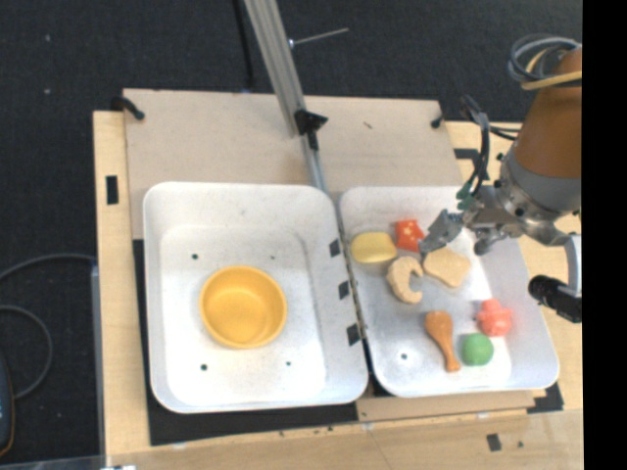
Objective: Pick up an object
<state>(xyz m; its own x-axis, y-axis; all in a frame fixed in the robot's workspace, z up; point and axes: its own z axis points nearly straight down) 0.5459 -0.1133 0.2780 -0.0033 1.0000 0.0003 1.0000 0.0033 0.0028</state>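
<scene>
We see the gripper [443,235] low over the right bin [529,360], frame centre-right, just above the tan bread-like piece [448,268] — jaw state we can't tell. Nothing lifted yet; grasp and lift remain. Yellow bowl [243,306] untouched in the left bin [167,360].

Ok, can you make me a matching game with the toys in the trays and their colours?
Things:
1. bowl
2. ball
3. drumstick
4. block beside the gripper

Colours:
A. green
B. red
C. yellow
D. orange-brown

Pairs: 1-C, 2-A, 3-D, 4-B
</scene>
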